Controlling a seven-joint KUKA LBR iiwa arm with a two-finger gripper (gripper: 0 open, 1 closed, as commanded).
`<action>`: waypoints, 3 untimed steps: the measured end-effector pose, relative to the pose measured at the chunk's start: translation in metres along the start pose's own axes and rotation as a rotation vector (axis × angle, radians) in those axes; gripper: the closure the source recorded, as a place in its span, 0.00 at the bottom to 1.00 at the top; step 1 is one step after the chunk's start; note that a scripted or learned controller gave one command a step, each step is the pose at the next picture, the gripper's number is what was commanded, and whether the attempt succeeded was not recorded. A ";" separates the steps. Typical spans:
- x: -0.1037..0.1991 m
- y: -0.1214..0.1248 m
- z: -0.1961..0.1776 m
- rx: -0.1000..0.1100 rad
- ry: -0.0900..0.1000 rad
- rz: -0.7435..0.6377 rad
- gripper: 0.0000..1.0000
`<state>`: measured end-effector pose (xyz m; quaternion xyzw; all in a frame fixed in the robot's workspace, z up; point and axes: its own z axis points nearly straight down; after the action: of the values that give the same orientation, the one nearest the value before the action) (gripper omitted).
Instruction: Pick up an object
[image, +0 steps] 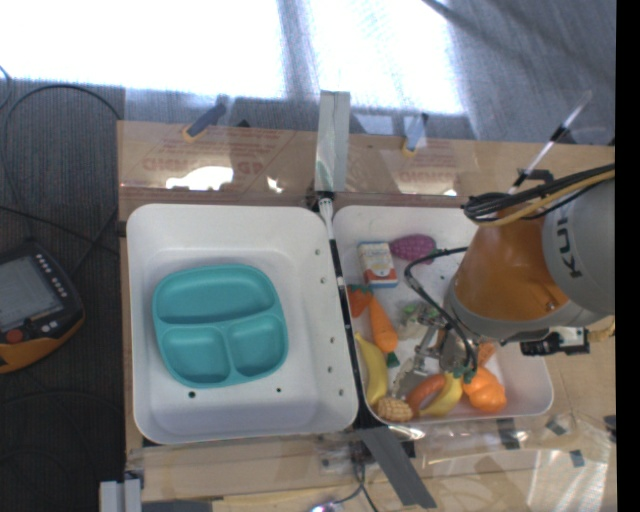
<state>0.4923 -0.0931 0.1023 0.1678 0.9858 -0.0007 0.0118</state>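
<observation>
Down in the right bin (520, 398), you have a heap of smooth plastic toy food crowded toward the near wall: a long orange carrot (382, 325), a curved yellow banana (372, 368) along the divider, a knobbly corn cob (394, 408) at the near edge, a reddish sausage-shaped piece (427, 388), a second yellow piece (447, 396) under it, and a glossy orange fruit (485, 392) toward the right. Farther back lie a small printed carton (377, 264) and a bumpy magenta piece (413, 245), well apart from the heap.

Your gripper (432, 352) hangs over the middle of that heap, its metal fingers pointing down among the items; you cannot tell how wide they stand, and nothing shows clearly between them. The arm (520, 270) leans in from the right, its orange band directly above the wrist, black cables (510, 200) looping across it and covering much of the bin's right half.

In the left bin (160, 410) rests a teal three-compartment plate (218, 322), matte and rounded. A pendant controller (35, 298) lies on the dark floor at far left.
</observation>
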 end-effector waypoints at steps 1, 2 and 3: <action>0.003 -0.003 0.011 -0.001 0.008 0.035 0.00; 0.001 -0.001 0.001 -0.002 0.004 0.034 1.00; 0.001 -0.001 0.001 -0.002 0.004 0.034 0.00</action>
<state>0.4911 -0.0940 0.1017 0.1846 0.9828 0.0007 0.0101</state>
